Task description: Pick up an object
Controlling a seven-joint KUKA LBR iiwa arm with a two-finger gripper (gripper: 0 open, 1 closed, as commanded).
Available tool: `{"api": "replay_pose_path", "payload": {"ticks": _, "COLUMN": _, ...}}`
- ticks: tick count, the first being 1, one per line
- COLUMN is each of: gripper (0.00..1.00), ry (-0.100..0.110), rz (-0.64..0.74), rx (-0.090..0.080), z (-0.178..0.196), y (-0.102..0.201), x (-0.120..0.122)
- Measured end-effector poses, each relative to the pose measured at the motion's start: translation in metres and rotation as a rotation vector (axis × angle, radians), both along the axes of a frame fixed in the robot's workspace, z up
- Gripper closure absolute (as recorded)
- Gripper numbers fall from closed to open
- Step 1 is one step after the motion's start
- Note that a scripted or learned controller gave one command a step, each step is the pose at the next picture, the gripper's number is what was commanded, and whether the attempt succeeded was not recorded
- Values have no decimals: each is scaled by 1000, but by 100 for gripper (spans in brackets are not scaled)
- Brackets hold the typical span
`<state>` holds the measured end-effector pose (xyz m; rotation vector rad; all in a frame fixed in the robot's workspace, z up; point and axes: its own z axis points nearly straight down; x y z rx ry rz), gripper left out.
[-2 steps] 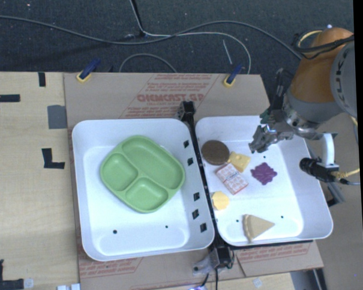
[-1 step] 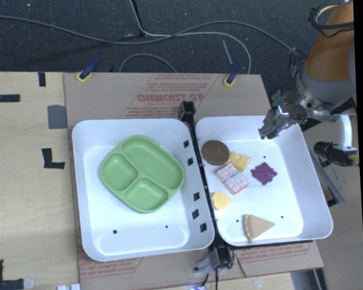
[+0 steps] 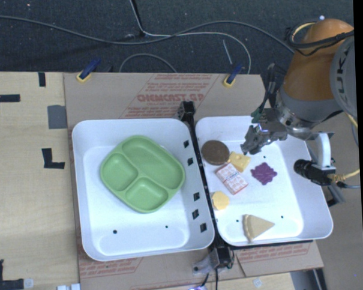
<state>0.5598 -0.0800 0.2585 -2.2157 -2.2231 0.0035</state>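
Observation:
The right bin (image 3: pixel 305 220) holds several small food pieces: a brown round cookie (image 3: pixel 215 151), a yellow cheese cube (image 3: pixel 240 161), a pink-and-white wafer (image 3: pixel 231 180), a purple grape cluster (image 3: pixel 264 172), a small yellow piece (image 3: pixel 220 200) and a tan triangular wedge (image 3: pixel 256 226). My gripper (image 3: pixel 252 145) hangs over the upper middle of this bin, just above and right of the yellow cheese cube, pointing down to the left. I see nothing held by it.
The left bin (image 3: pixel 90 193) carries a green three-compartment plate (image 3: pixel 142 172). A black divider with clips (image 3: pixel 197 171) runs between the bins. Cardboard lies under both, with yellow clamps (image 3: pixel 233 76) at the back and cables beyond.

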Motion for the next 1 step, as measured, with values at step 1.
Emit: {"api": "replay_pose_path", "payload": {"ticks": 1, "gripper": 100, "ry": 1, "rz": 1, "rx": 1, "z": -11, "y": 45, "x": -26}}
